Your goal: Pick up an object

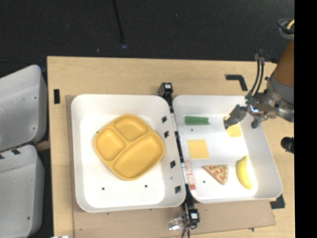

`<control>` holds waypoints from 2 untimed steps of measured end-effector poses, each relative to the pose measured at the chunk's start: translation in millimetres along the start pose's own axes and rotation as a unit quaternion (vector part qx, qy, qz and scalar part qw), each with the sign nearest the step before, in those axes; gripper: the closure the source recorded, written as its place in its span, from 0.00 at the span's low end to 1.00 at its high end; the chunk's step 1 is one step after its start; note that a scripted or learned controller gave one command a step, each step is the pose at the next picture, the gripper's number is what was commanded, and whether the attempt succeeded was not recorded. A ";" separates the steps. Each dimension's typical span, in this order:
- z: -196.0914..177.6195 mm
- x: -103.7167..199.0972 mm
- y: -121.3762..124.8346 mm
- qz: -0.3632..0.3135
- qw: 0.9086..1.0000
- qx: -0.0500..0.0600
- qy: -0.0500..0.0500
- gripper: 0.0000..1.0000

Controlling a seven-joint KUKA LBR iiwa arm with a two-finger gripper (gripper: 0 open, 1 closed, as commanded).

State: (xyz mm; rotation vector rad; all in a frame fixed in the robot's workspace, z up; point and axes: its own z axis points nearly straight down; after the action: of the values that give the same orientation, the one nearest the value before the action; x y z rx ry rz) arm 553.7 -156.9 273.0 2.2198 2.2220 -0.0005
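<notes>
So the light wooden bench (124,76) carries two shallow white plastic bins side by side, touching in the middle. The left bin (89,182) and right bin (265,182) sit flat on it, black corner markers nearby.

The surface (124,76) is pale wood colour, and the floor (148,19) behind it is black. The two bins, the left bin (81,182) and the right bin (267,182), are white. The divided plate (130,146) is yellow-orange. In the right bin, the stick (197,120) is green, the square slice (198,148) and the small block (234,130) are yellow, the banana (244,173) is yellow, and the pizza slice (217,173) is tan with red spots. The gripper (242,115) is grey and black.
</notes>
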 end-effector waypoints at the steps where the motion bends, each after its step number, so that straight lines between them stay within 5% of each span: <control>1: 42.5 -2.5 2.0 0.001 1.000 0.001 0.000 0.00; 2: 105.4 0.6 1.8 0.002 1.000 0.002 0.000 0.00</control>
State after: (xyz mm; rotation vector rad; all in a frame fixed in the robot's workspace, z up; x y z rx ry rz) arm 555.5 -156.4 167.7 2.2263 2.2204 -0.0057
